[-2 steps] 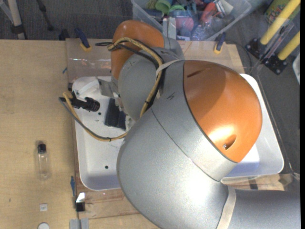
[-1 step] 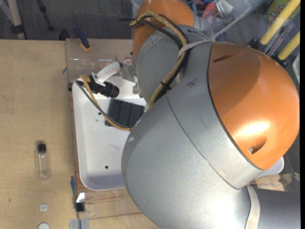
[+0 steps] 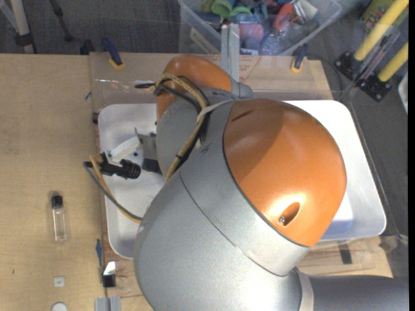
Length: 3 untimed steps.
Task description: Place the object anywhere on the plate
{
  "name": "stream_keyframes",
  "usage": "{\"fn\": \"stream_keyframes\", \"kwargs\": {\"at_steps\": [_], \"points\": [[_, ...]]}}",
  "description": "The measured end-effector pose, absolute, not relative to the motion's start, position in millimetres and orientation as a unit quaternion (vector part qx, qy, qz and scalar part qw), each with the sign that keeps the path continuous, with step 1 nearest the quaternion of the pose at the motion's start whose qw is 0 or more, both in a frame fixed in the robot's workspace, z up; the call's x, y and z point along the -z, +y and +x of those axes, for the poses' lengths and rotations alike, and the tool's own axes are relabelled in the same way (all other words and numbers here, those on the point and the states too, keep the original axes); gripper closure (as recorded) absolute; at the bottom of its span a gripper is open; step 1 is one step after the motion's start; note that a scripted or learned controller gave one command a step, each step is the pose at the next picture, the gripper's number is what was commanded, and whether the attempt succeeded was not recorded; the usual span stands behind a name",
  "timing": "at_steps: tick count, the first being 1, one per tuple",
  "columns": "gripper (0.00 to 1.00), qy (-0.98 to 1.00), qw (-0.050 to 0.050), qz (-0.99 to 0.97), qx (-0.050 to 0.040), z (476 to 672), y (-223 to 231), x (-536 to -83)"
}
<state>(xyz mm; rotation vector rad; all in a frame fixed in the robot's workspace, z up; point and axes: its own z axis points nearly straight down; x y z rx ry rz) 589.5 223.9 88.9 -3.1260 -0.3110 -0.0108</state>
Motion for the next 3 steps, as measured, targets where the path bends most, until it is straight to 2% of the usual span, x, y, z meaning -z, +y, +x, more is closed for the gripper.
{"fn": "stream_keyframes", "kwargs": {"at_steps": [1, 2, 3], "points": [[0.00, -0.101, 0.002, -0.995, 0.0010, 495.5, 225.7, -88.8], [1.00, -0.102, 0.002, -0.995, 0.0002, 495.6, 225.9, -99.1], [1.00, -0.109, 0.002, -0.994, 0.0028, 559.3, 224.8, -88.2]]}}
